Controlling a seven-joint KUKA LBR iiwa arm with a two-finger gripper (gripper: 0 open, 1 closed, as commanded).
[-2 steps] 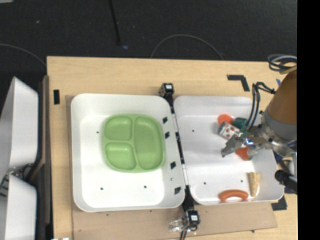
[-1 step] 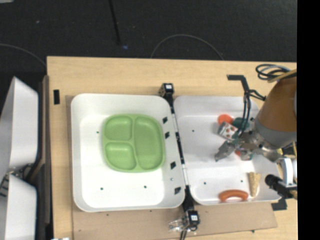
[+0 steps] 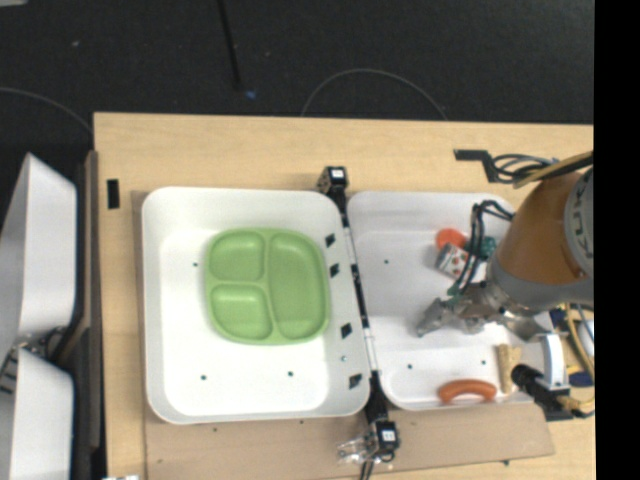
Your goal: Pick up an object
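The gripper (image 3: 440,318) is lowered over the middle of the right bin (image 3: 400,228); whether it is apart cannot be told. A grasp seems attempted; lifting would follow.

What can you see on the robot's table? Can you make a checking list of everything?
Surface: wooden bench with two white bins side by side, the left bin and the right bin.
Job's things: green divided plate lies flat in the left bin; an orange curved piece lies near the right bin's front edge; a small orange and white item lies further back, too blurred to name.
Clutter: nothing seen.
End effector: end effector low over the right bin's floor; grip unclear.
Cables: thin wires loop on the dark floor; cables run by the arm.
Surroundings: dark floor; white containers at the left.
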